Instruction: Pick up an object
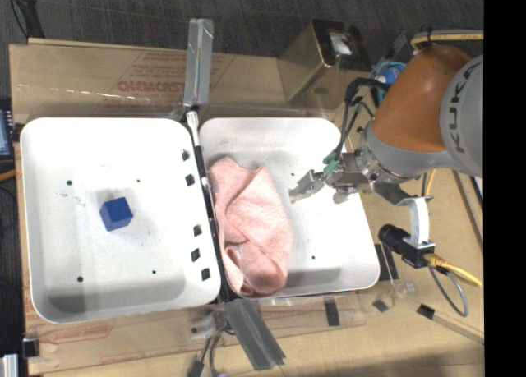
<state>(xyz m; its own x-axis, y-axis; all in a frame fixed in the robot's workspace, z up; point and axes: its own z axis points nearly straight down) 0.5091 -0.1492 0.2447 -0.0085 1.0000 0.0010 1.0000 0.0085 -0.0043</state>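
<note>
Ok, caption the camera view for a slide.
Gripper over the right bin beside a pink cloth; blue cube in the left bin.

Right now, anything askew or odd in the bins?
The pink cloth lies crumpled in the right bin, bunched against the divider side. The blue cube sits alone in the left bin. Nothing looks spilled or damaged.

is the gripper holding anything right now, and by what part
Nothing is held. The gripper hangs over the right bin, beside the pink cloth.
</note>
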